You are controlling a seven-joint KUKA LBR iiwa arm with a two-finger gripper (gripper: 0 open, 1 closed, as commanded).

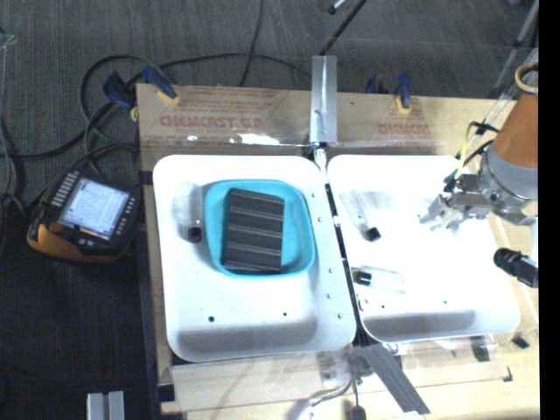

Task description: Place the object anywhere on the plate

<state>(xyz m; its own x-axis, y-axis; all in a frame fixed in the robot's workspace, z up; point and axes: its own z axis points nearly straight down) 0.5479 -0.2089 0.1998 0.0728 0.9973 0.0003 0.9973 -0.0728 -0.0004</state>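
A blue plate [300, 234] lies in the left bin [245, 322]. A dark grey ridged block [254, 230] rests flat on the plate, covering most of its middle. A clear, bottle-like item with a black end [186, 213] lies just off the plate's left rim. My gripper [443, 212] hangs over the right bin [437, 304], near its right side and far from the plate. Nothing shows in it. Below and left of the gripper, a small black piece [372, 233] lies on that bin's floor.
Another small dark piece with a clear body [366, 278] lies near the right bin's left wall. A metal divider post [324, 103] stands behind the bins. A handheld pendant [87, 213] and cables lie on the floor to the left.
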